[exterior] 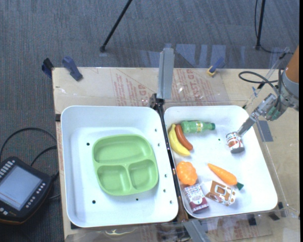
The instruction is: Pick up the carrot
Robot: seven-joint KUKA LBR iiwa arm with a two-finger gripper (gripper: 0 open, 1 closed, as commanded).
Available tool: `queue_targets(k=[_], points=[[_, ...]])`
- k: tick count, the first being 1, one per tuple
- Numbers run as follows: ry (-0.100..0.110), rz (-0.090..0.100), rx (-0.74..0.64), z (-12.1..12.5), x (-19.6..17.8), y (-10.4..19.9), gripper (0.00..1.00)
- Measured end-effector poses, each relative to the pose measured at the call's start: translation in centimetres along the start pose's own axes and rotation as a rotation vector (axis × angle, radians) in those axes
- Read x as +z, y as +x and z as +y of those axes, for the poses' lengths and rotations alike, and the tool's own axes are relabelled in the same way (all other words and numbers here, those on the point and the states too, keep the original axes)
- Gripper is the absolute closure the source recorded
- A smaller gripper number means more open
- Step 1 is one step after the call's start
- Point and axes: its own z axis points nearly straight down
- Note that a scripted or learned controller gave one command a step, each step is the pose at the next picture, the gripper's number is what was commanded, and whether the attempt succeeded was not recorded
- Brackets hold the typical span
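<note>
Nearest the camera in the right bin (pixel 265 185), a red packet (pixel 196 197) and a small carton (pixel 221 193) sit at the front edge. Just behind them lies the carrot (pixel 223 174), flat on the bin floor, free of any grip, with an orange (pixel 187 172) to its left. Farther back, banana (pixel 175 141), sausage (pixel 183 137) and green bottle (pixel 197 127). The hand (pixel 235 143) hangs over the bin's far right, well apart from the carrot; its opening I cannot tell. A green tray (pixel 125 164) fills the left bin (pixel 76 130).
</note>
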Motion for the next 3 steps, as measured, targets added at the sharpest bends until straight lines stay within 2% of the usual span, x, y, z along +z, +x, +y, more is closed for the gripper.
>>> queue_targets(k=[1, 2, 3], points=[[0.003, 0.005, 0.032, -0.2, 15.3, 3.4, 0.0], [0.002, 0.003, 0.044, -6.6, 11.7, 4.8, 0.0], [0.0, 0.002, -0.242, -5.6, 14.8, 7.8, 0.0]])
